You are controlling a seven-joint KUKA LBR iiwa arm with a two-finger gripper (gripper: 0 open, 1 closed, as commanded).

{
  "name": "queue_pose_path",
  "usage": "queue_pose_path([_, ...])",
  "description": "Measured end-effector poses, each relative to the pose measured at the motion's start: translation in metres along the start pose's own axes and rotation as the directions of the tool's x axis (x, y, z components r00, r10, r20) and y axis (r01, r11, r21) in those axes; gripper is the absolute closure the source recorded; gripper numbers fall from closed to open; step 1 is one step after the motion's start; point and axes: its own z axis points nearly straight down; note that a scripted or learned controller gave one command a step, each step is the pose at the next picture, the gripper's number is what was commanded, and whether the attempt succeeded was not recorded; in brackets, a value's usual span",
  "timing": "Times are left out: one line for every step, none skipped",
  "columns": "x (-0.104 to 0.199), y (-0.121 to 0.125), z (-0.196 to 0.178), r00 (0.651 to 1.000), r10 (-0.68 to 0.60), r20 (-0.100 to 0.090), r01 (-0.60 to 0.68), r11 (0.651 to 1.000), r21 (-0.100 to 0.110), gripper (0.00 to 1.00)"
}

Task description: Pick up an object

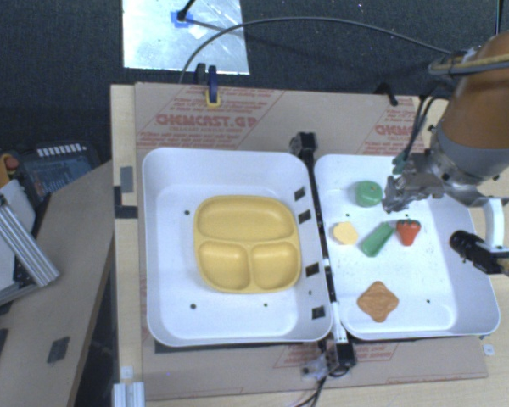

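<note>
Two shallow white bins sit side by side on the surface (123,253), over a sheet of printed cardboard (237,117). The left bin (165,227) holds a yellow divided tray (247,242), lying flat and fully in view. The right bin (471,299) holds the small things: a round green piece (369,193) near the back, a pale yellow piece (345,233) beside the divider, a long green piece (377,239) lying at a slant just right of it, a red piece (408,231) with a green top touching or nearly touching the long green one, and a brown waffle-like piece (377,301) alone toward the front. The arm (483,117) enters from the right, cut off by the frame edge, its orange band partly visible at the top. The tool (399,200) hangs low between the round green piece and the red one, just above the red piece; it reads as a dark, blurred cluster of metal, and I cannot tell whether it is open or closed, nor whether it touches anything. A black cylindrical part (473,251) juts in at the bin's right side, its far end cut off.
</note>
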Motion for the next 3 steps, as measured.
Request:
queue_pose_path([0.052, 0.019, 0.018, 1.0, 0.0, 0.0, 0.0, 1.0, 0.002, 1.0])
queue_pose_path([0.099, 0.042, 0.036, 1.0, 0.0, 0.0, 0.0, 1.0, 0.002, 1.0])
queue_pose_path([0.143, 0.059, 0.034, 1.0, 0.0, -0.001, 0.0, 1.0, 0.001, 1.0])
